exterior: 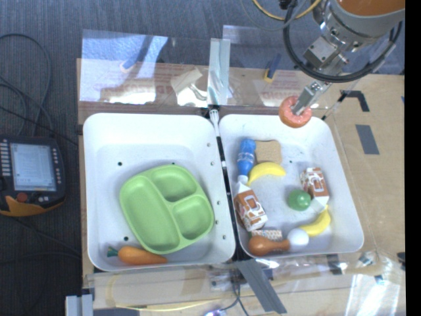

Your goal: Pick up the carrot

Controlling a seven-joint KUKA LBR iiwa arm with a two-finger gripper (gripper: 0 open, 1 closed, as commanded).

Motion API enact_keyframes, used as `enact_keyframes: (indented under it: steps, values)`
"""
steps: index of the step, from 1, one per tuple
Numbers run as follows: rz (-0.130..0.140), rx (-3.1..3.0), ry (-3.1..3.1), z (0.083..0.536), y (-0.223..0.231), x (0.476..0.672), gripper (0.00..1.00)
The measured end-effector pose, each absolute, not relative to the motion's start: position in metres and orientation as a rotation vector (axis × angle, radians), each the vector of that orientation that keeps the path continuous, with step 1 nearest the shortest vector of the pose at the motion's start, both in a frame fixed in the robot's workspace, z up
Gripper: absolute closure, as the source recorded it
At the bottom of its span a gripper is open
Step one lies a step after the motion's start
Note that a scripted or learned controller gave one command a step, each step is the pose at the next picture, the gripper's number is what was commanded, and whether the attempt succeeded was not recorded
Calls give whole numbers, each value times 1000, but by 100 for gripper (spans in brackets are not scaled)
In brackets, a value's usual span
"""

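While my arm [358, 8] reaches in from the upper right, my gripper [304, 105] sits over the far rim of the right bin [342, 176], near its back right corner. My fingers are clenched on a donut [294, 112], pinkish orange and round, which sits between them just above the rim.

The carrot [139, 256] is well apart from me. It lies in the left bin [105, 143], on the floor at the near left corner, long axis roughly along the near wall, green tip toward the left. It is just beside the near edge of the green plate [167, 207]; whether they touch I cannot tell. The plate has three sections and lies tilted in the middle of that bin.

Right bin contents, noted from the back to the front: a blue bottle [246, 154] by the dividing wall, a slice of bread [267, 151] just beside it, a banana [267, 170] below those. A milk carton [250, 207] lies near the divider. A second carton [315, 182] sits by the right wall, with a green lime [299, 199] just beside it. A second banana [318, 224] curves at the front right, a white egg [299, 237] beside it, and a chicken leg [268, 245] lies along the near wall.

A tablet [29, 171] rests on the floor left of the bench.
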State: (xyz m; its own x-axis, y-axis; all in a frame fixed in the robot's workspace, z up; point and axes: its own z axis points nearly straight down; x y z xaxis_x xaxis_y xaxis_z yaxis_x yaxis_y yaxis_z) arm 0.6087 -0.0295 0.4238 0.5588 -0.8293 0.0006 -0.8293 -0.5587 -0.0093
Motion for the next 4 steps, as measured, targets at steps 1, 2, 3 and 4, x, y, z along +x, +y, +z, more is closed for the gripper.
enact_keyframes:
  steps: [1, 2, 3, 4]
  values:
    - [16, -3015, 867, 337, -43, 659, 100]
    - [5, -3095, 529, 321, -138, 631, 100]
    - [9, -3121, 322, 270, -171, 580, 100]
    - [9, -3116, 353, 244, -189, 505, 100]
